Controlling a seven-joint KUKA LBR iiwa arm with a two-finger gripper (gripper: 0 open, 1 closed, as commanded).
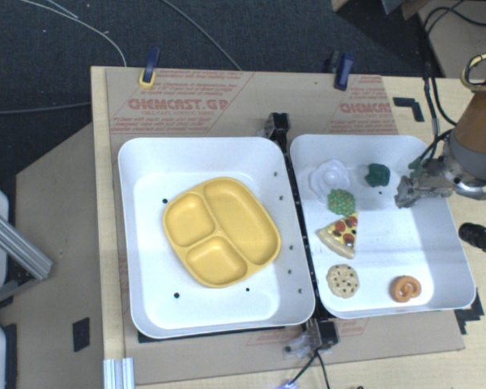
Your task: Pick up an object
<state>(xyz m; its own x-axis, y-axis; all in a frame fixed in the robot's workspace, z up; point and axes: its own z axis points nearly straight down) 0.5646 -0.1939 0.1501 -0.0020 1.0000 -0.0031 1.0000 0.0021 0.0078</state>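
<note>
1. The dark green toy (377, 174) lies just left of my fingers (411, 191), slightly farther back in the right bin (437, 241).
2. My fingers hang low, holding nothing; their spread I cannot tell.
3. The broccoli (341, 201) and pizza slice (341, 236) lie farther left.

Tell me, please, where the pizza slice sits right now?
The pizza slice lies in the right bin, near its left wall, just below the broccoli and above the cookie.

1. The yellow plate (220, 230) lies in a white bin (138, 217).
2. The pizza slice (341, 235) is tan with red dots.
3. The cookie (342, 279) is beige with dark chips.
4. The doughnut (405, 288) is orange-brown.
5. The broccoli (341, 201) is green.
</note>
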